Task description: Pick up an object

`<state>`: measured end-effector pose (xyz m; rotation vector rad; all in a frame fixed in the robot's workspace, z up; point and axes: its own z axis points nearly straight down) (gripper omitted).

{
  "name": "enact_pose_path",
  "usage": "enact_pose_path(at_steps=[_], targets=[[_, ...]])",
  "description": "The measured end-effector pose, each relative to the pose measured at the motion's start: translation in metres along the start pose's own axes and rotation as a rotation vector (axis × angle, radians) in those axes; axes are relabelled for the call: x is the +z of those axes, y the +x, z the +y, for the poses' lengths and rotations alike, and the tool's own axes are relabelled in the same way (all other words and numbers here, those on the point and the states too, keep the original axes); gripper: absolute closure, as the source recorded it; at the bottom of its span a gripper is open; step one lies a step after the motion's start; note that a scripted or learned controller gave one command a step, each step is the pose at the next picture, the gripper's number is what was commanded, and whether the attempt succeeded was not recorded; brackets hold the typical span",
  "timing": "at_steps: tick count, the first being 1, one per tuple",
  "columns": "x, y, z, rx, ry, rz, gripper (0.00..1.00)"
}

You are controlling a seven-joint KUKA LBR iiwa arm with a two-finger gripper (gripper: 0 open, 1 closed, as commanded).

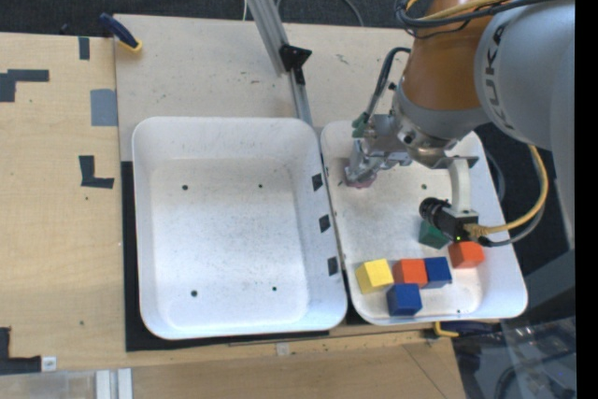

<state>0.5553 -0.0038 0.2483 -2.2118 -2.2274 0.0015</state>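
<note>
My gripper (pixel 360 171) reaches down into the right bin (pixel 505 294), near its upper left corner. A small pink-purple object (pixel 361 181) shows right at the gripper's tip; the wrist hides how the two meet. Along the bin's front lie a yellow block (pixel 377 274), a red-orange block (pixel 411 272) and a blue block (pixel 437 271) in a row. A second blue block (pixel 404 298) sits just in front of them. An orange block (pixel 466 253) and a dark green block (pixel 433 235) lie to the right, under the arm's cable.
The left bin (pixel 149 154) stands beside the right one, their rims touching. A slanted metal pole (pixel 266 5) crosses the bench behind the bins. The arm's orange band and grey body (pixel 486 51) cover the right bin's far corner.
</note>
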Motion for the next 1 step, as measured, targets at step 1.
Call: enact_pose_path(at_steps=[1], targets=[[-0.0031,0.0575,-0.0056,-0.001,-0.001,0.001,1.00]])
